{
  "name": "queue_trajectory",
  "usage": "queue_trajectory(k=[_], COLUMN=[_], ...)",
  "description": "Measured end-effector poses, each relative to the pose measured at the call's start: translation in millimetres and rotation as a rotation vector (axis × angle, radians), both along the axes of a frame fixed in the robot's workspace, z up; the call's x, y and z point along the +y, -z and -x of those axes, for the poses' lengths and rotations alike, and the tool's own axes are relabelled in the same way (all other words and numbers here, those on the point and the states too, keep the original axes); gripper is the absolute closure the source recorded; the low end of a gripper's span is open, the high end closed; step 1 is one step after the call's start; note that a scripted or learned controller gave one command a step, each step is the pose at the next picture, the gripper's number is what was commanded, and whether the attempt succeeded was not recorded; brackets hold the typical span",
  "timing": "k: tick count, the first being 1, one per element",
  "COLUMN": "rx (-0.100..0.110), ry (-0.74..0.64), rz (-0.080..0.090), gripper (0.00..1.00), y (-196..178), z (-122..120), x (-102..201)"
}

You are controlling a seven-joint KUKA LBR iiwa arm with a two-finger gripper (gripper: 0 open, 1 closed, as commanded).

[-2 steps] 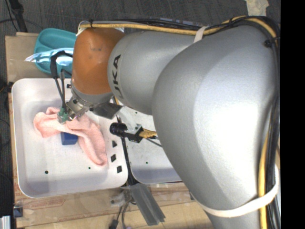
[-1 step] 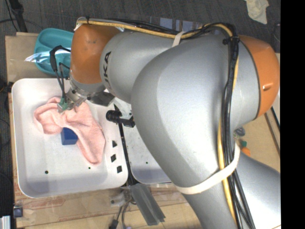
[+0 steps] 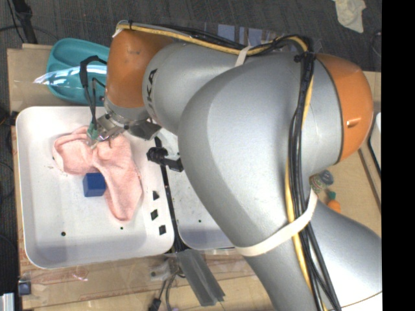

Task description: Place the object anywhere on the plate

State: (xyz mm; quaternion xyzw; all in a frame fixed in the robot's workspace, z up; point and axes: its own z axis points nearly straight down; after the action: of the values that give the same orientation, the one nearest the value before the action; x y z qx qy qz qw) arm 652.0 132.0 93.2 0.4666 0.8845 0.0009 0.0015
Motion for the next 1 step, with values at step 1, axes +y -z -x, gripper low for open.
queue_trajectory(k=[1], rx=[0.005], ry=[0.196], rz=[0.0], gripper=[1.0], y=[0.3], z=[7.5], x=[-13.5])
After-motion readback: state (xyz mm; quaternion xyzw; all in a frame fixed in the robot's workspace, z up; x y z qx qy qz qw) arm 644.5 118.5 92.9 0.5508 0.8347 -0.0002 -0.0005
